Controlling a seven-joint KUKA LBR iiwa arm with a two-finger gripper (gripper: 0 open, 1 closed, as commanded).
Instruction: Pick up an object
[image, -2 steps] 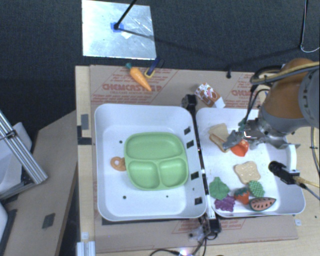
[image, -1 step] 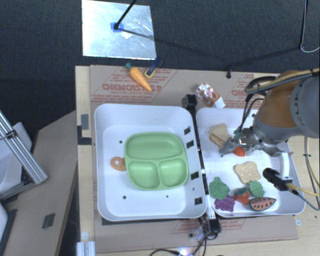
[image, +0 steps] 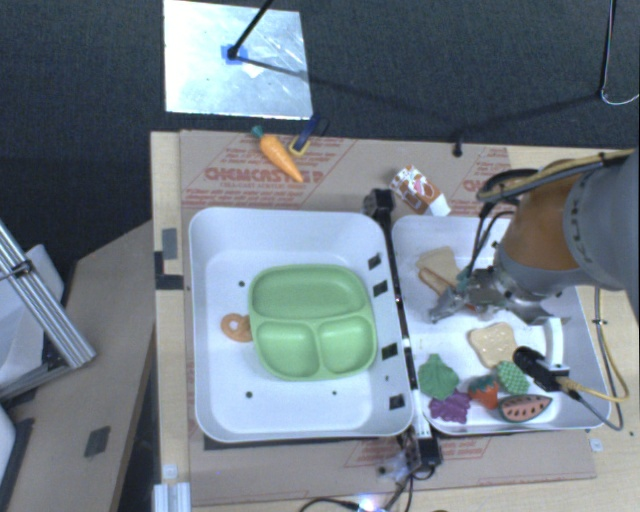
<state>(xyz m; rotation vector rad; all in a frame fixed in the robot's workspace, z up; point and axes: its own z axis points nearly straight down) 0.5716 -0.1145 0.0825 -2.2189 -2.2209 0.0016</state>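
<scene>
While claw (image: 452, 300) hangs over right bin (image: 432, 232) nr its left wall, grip state unclear; toys crowd front edge.

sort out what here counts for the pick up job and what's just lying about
For the job:
- tool, low in the right bin
- toy bread slice
- toast
- green leafy toy
- purple grapes
- watermelon slice

Lying about:
- green divided tray
- pretzel
- carrot
- small carton
</scene>
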